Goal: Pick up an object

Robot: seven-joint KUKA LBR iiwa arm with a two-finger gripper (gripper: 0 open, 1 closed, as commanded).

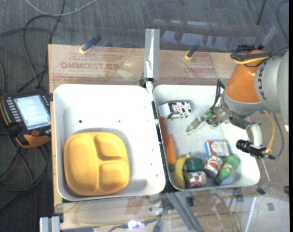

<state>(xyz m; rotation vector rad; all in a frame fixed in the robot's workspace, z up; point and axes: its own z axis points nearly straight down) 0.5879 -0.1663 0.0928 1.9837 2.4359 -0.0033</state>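
We see the gripper (196, 125) hanging over the right bin (209, 93), its slim fingers slightly spread with nothing between them. Just beyond it toward the divider lies a black-and-white carton (178, 109), its print too small to read. Nearer the camera cluster a blue-and-white box (216, 148), two cans (213, 165), a green bottle (227, 168), a banana (179, 165) and a carrot (170, 148), labels illegible. Farther left, a yellow tray (96, 163) sits in the left bin (100, 98). Faint red lettering marks the worktop (90, 64), unreadable.

grey arm reaches in from the right, hand (196, 124) angled down-left.
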